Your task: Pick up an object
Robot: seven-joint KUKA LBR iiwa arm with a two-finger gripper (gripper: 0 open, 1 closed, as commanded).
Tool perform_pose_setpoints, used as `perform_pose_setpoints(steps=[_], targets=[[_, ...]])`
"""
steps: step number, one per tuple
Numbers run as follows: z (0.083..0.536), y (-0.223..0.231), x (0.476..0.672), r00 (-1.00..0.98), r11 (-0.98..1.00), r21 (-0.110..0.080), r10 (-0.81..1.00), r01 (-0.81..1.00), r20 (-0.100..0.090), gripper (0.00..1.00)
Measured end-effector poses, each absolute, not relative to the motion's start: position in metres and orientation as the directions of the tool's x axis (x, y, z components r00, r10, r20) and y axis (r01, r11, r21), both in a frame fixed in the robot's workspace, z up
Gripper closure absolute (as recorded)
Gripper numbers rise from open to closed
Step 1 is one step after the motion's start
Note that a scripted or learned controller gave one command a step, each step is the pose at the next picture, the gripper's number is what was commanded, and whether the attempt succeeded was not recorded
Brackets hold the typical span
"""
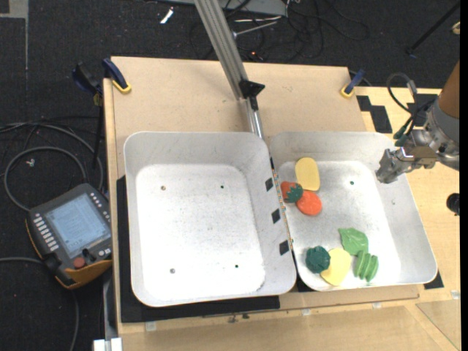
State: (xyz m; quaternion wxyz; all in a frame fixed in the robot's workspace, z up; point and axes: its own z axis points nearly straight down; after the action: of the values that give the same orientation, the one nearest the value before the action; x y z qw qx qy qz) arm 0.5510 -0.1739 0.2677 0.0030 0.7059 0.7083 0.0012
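Claw sits over the upper right rim of the right bin, low end pointing down-left toward the bin floor. Cannot tell whether it is parted or closed; too small and blurred. Nothing visible in it.

Behind the claw, up and to the right, the grey arm runs off the frame edge, cables looping beside it.

Left of the claw, well apart, a yellow piece lies on the bin floor. Just below that, an orange-red piece, touching or nearly touching a small red piece with a green top, which rests close to the bin's left wall.

Below and left of the claw, toward the near wall, a cluster: a light green leafy piece, a striped green piece, a pale yellow piece and a dark green piece. The pale yellow one touches the dark green one; the two green ones sit just beside it.

Farther left, the left bin, its edge overlapping the right bin's. Both rest on the pale wooden tabletop. A metal pole slants in from above. On the dark floor at far left, a handheld controller.
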Motion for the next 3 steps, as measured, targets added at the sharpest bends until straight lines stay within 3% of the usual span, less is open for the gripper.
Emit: perform_pose_setpoints(steps=[2, 3], targets=[[0.276, -0.066, 0.585, -0.008, 0.008, 0.003, 1.0, 1.0, 0.001, 1.0], [0.257, -0.015, 0.594, -0.008, 0.008, -0.003, 1.0, 1.0, 0.001, 1.0]])
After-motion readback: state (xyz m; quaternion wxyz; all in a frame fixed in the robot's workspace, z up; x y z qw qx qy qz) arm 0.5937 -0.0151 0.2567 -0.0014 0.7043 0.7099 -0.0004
